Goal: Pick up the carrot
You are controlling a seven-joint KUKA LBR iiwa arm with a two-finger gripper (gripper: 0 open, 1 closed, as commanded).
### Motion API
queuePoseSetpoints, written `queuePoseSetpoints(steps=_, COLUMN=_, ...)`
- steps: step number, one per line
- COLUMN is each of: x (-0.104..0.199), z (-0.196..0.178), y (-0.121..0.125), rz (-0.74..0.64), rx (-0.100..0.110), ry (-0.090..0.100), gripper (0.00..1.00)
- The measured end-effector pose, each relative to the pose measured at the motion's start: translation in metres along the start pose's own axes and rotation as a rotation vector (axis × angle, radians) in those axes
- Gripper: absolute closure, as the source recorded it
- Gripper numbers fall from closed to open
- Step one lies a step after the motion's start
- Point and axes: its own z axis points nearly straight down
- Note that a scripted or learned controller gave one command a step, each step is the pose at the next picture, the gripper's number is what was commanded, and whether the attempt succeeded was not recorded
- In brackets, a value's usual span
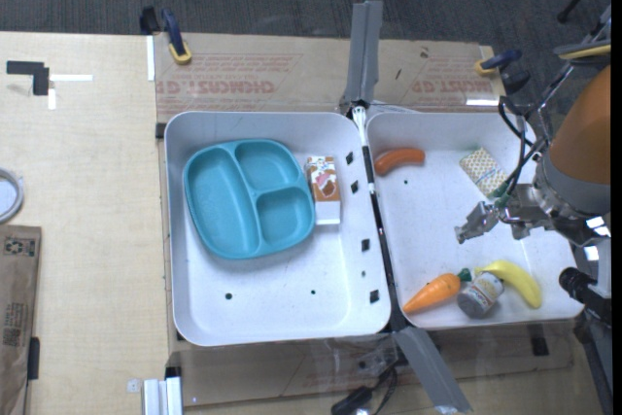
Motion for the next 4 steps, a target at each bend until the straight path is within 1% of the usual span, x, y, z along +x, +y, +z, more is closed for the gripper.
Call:
queuePoseSetpoints(steps=1, x=-0.001, z=-0.008, y=0.001, rz=0.002, rx=-0.001, ry=-0.001, gripper=1.0)
queuePoseSetpoints(steps=2, x=-0.001, z=-0.008, y=0.001, rz=0.002, rx=0.0, ry=-0.001, gripper=0.0)
queuePoseSetpoints(steps=3, x=0.022, z=0.098, y=-0.009, rz=-0.318, rx=-0.001, ry=-0.001, gripper=0.0)
queuePoseSetpoints(steps=4, x=0.021, z=0.089, y=-0.009, rz=-0.313, rx=-0.002, ry=-0.001, gripper=1.0)
